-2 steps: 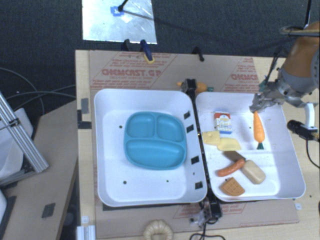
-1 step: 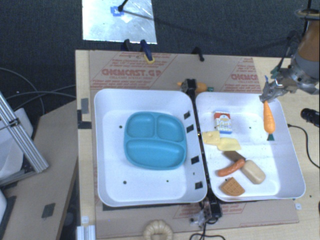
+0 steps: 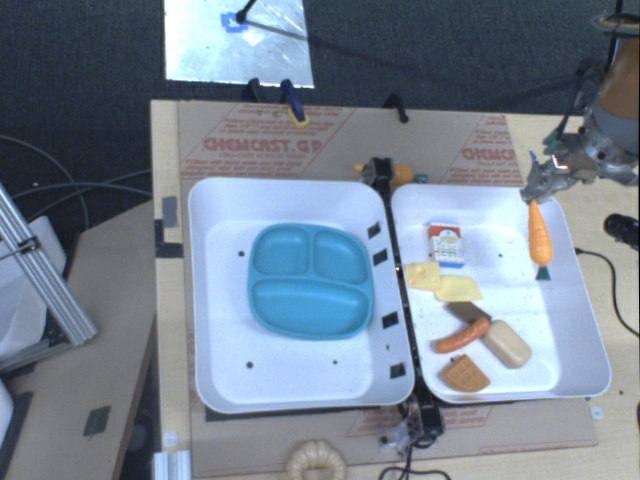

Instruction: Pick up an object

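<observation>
Carrot [image 3: 539, 234] hangs upright over the right bin's [image 3: 575, 298] far right side, orange top pinched in the claw [image 3: 537, 194], green end pointing down toward the bin's floor. Open white floor lies between it and the small carton [image 3: 446, 244].

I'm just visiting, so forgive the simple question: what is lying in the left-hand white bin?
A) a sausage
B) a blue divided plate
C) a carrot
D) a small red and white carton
B: the blue divided plate lies in the left bin, while the carrot, the sausage and the red and white carton all lie in the right bin.
</observation>
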You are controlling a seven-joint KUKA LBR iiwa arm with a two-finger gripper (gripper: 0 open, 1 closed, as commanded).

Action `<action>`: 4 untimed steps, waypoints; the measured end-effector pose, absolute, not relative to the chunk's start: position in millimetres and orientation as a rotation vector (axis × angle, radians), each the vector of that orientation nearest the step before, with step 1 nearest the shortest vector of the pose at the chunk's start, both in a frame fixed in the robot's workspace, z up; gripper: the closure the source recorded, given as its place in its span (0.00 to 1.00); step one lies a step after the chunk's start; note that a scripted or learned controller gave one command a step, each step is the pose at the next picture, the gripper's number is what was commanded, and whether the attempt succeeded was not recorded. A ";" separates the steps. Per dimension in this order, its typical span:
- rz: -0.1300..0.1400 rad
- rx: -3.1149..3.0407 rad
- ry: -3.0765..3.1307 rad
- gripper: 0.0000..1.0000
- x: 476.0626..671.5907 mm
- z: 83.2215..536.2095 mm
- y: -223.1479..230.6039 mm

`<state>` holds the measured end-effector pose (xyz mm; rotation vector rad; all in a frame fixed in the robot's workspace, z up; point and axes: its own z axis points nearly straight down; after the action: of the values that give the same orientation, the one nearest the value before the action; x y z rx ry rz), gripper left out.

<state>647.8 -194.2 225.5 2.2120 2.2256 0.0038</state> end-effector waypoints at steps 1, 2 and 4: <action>0.005 2.211 2.228 1.00 658.0 236.2 -142.7; 0.004 2.210 2.230 1.00 665.8 240.1 -89.8; 0.003 2.213 2.228 1.00 668.1 233.7 -50.9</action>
<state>668.1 -50.9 233.7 2.2127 2.2275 0.0031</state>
